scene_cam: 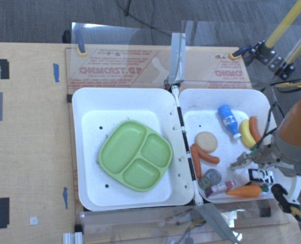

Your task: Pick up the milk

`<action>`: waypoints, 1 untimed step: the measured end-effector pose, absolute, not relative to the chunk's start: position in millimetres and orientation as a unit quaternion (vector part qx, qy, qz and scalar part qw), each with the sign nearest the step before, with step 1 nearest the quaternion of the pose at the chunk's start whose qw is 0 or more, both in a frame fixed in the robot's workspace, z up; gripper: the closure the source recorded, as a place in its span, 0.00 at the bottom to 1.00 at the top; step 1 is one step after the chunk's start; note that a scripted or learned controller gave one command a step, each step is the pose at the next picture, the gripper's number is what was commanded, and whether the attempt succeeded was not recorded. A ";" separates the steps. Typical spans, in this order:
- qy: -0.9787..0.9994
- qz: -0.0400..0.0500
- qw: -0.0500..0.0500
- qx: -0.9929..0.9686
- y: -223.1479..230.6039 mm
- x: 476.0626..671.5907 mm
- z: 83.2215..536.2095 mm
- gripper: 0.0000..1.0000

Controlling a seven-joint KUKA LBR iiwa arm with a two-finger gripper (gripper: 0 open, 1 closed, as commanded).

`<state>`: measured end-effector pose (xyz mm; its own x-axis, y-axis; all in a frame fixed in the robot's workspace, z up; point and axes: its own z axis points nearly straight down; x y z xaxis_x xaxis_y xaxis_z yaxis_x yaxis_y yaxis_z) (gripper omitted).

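- My fingers (243, 161) hover low in the right bin (211, 98); whether they are spread or pressed together I cannot tell.
- The milk (229, 120), a smooth blue plastic bottle with a white cap, lies flat beyond them, just beside the banana (247, 134); its long axis slants, cap toward the banana.
- Near the milk: a rounded tan bun (206, 141) and glossy sausages (207, 157).
- My grey arm (293, 136), orange-banded, enters from the right, wrist bent down.
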<state>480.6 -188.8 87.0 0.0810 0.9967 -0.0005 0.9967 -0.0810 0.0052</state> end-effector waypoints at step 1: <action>0.676 0.002 0.005 0.737 -191.7 481.2 97.7 1.00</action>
<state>481.2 -191.7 97.7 0.0860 0.9963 -0.0050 0.9962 -0.0860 0.0099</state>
